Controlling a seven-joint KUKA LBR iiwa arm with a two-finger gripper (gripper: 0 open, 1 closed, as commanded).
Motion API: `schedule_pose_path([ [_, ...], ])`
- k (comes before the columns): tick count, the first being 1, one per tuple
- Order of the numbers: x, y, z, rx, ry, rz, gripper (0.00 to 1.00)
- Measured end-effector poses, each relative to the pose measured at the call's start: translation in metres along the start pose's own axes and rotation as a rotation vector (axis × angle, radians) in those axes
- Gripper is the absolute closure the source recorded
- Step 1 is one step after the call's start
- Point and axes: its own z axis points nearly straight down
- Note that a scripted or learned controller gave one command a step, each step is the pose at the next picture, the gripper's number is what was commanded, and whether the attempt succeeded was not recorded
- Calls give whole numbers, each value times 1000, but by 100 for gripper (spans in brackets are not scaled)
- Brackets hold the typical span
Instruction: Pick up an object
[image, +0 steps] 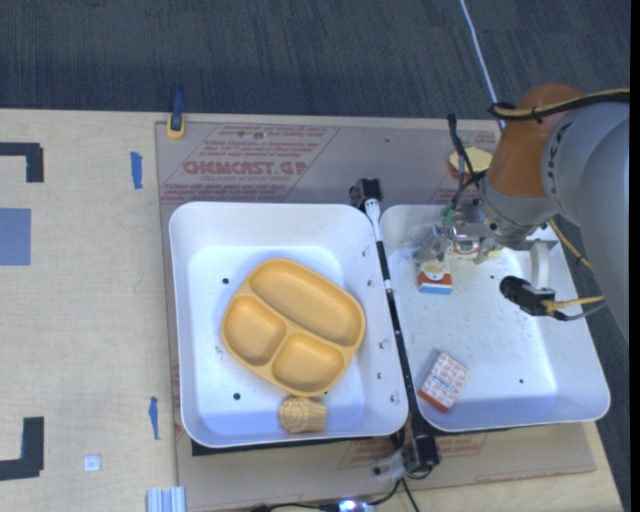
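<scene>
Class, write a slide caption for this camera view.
Grey arm's gripper poised above small white-and-orange carton in right white bin.

Tray (292, 325) in left bin (190, 250); box (444, 380) in right bin (570, 385).

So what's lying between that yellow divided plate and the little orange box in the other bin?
Bare white bin floor, then the bins' adjoining rims, seen in the camera view, between the plate and the box.

One camera sits fixed above the bench (90, 330), looking down at a slant, far enough to take in both bins (195, 300) whole.
</scene>
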Motion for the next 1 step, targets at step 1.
schedule_pose_path([
  [1, 98, -25, -90, 0, 3, 1, 100],
])
